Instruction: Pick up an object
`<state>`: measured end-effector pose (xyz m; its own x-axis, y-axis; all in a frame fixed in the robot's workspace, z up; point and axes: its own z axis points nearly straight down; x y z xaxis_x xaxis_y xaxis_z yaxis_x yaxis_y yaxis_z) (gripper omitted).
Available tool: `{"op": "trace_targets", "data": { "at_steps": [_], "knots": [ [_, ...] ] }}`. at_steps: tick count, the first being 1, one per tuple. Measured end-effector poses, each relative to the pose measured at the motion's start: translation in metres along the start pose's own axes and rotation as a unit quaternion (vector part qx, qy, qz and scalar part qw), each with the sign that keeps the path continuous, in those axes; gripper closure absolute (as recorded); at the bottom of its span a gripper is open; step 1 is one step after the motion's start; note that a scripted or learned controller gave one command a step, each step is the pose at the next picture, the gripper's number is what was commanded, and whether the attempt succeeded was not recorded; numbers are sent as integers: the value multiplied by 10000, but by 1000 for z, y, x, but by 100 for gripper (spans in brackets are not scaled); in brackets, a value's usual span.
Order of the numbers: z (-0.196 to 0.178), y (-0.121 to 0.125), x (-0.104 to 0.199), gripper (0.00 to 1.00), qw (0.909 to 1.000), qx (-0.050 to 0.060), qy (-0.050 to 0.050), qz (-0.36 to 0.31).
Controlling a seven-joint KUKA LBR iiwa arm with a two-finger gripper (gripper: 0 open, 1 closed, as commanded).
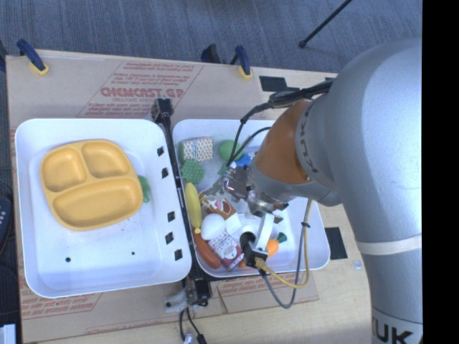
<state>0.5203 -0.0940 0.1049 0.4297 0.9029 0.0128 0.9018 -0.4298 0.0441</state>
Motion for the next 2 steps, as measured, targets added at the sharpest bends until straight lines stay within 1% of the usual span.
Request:
{"op": "trace_targets", "data": {
  "at_steps": [1, 2],
  "knots": [
    [0, 1, -5, 0, 9994, 18, 15, -341],
    [6, 91, 37, 0, 9830, 155, -6, -1827]
  ]
}}
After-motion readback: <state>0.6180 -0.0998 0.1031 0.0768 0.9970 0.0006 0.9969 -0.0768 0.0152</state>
